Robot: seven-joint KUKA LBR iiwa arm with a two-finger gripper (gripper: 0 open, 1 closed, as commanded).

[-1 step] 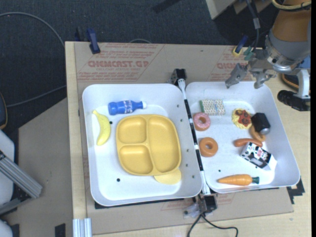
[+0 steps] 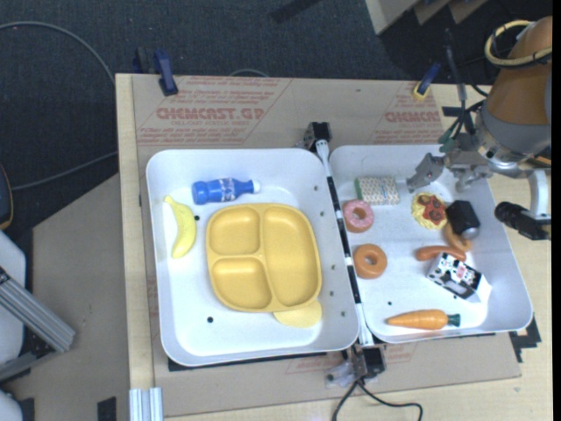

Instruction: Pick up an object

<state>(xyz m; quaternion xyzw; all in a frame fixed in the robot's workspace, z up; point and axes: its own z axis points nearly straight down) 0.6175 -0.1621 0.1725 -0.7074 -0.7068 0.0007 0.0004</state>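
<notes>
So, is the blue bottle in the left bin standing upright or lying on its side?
Lying on its side. The blue bottle shows its full length along the floor of the left bin, its white cap pointing toward the right bin.

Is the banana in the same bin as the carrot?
No, the banana lies in the left bin, while the carrot lies in the right bin.

Two bins side by side on the surface [image 2: 131,235].
Left bin [image 2: 162,323] holds a divided plate [image 2: 261,257] in the middle, a bottle [image 2: 221,189] behind it, a banana [image 2: 181,226] to its left. Right bin [image 2: 517,301] holds two doughnuts [image 2: 358,215] near the dividing wall, a carrot [image 2: 421,320] in front, a sausage [image 2: 432,253] between.
</notes>
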